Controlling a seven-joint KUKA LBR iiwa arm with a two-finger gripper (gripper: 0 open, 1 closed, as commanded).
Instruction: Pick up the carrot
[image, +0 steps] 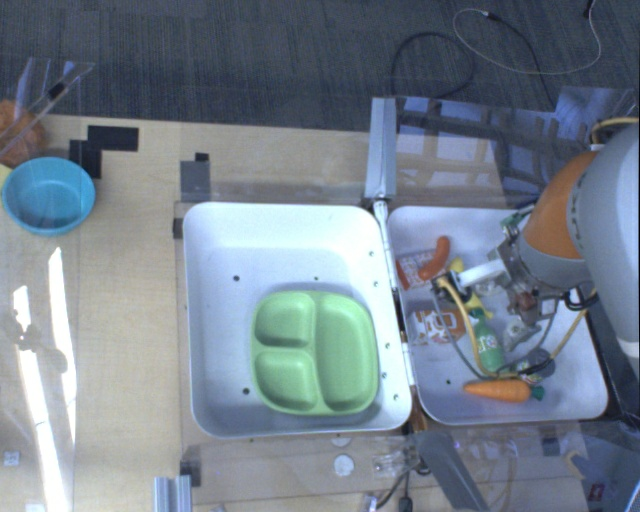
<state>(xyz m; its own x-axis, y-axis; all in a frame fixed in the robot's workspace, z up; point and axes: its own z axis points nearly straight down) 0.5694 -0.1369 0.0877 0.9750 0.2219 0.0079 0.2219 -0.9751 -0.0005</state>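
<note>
Carrot (497, 391) first: it lies lowest in the camera view, flat on the floor of the right bin (590, 395) near that bin's front edge, long axis running left to right, the thin tip toward the left and a dark green stub at the right end. It looks smooth, tapered and bright orange, most likely moulded plastic.

Above it the pincer (522, 300) hangs from the grey arm (610, 200) with its orange band, over the middle of the same bin and apart from the carrot. Whether its fingers are released or clenched I cannot tell; cables and clutter blur that spot, and nothing can be seen held.

My judgement of the risks: the carrot's rounded, slick taper could roll or squirt out of a two-finger close, especially if the fingers meet it near the thin tip. A green bottle (487, 345) lies just behind it, and loose yellow and dark cables trail near the carrot's right end; a descent slightly off could catch these instead or nudge the carrot against the bin's front wall.

Further back in the right bin lie a red sausage-shaped toy (433, 257) and small printed packets (436, 325). The left bin (220, 300) is glossy white with rounded corners and carries a matte green divided plate (315, 352). A blue bowl (49, 194) sits toward the bench's far left corner.
</note>
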